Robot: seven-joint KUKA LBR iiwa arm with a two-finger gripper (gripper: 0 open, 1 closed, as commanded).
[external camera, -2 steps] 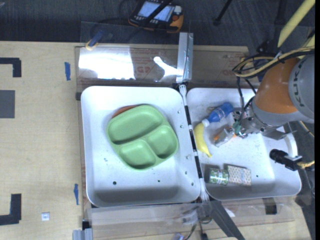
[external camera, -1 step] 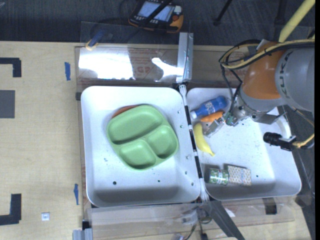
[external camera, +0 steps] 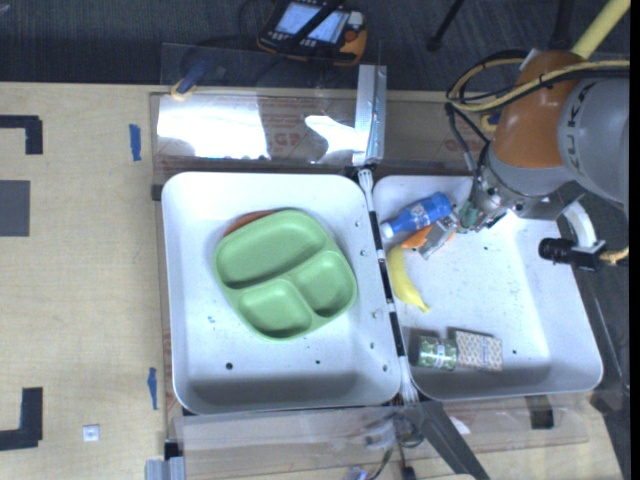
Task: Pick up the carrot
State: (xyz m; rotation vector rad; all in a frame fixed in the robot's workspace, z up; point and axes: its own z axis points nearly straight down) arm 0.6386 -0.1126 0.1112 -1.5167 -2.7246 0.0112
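The carrot [external camera: 415,238] is a small orange piece in the right bin [external camera: 520,298], near its far left corner. It lies just below a blue bottle [external camera: 418,215] and above a yellow banana [external camera: 405,279]. My gripper [external camera: 440,236] reaches down from the grey arm with the orange band and sits right against the carrot's right end. The gripper body covers part of the carrot, so contact is unclear.
A green can with a patterned label [external camera: 458,351] lies near the right bin's front edge. The left bin [external camera: 200,358] holds a green divided plate [external camera: 287,271] with something orange [external camera: 243,219] peeking out from under its far edge. A ridge separates the bins.
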